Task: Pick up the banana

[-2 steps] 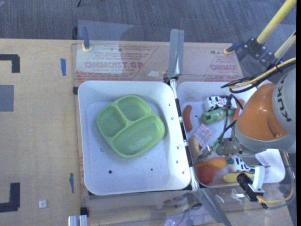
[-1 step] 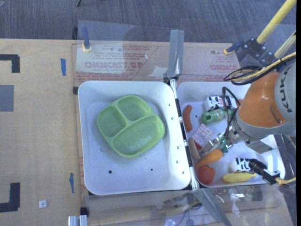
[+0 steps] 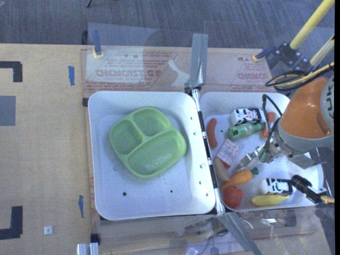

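Observation:
The yellow banana [image 3: 270, 200] lies along the front wall of the right bin [image 3: 210, 102], just below a small black-and-white carton [image 3: 276, 185]. My gripper [image 3: 254, 158] hangs over the middle of that bin, reaching in from the right under the orange wrist band. It sits above an orange carrot [image 3: 241, 177] and beside a pink-and-white packet [image 3: 229, 152]. The banana is apart from it, lower and slightly to the right. Nothing shows held in the gripper.
The right bin also holds a red sausage [image 3: 211, 132], a green bottle [image 3: 244, 130], another black-and-white carton [image 3: 246, 114] and a red tomato [image 3: 232, 195]. In the left bin [image 3: 106, 195] lies a green divided plate [image 3: 147, 141].

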Robot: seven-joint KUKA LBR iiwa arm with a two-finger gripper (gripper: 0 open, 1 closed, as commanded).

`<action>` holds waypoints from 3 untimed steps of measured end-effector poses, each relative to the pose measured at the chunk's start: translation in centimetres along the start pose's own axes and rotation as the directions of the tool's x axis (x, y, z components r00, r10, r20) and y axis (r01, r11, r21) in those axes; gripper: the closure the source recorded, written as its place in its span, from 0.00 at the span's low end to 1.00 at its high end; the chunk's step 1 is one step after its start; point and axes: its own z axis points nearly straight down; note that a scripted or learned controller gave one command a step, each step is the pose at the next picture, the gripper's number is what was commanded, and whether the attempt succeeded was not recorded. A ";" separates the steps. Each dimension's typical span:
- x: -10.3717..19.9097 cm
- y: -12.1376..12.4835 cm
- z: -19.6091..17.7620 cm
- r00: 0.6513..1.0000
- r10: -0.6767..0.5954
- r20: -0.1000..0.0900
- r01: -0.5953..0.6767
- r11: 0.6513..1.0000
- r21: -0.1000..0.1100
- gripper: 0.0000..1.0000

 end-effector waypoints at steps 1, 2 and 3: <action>0.0 0.2 -1.1 1.000 0.000 0.004 0.000 1.000 -0.005 1.00; 7.1 4.6 -19.2 0.999 -0.051 -0.003 0.051 0.999 0.002 1.00; 9.2 9.7 -15.3 0.883 0.469 0.000 -0.469 0.883 0.005 1.00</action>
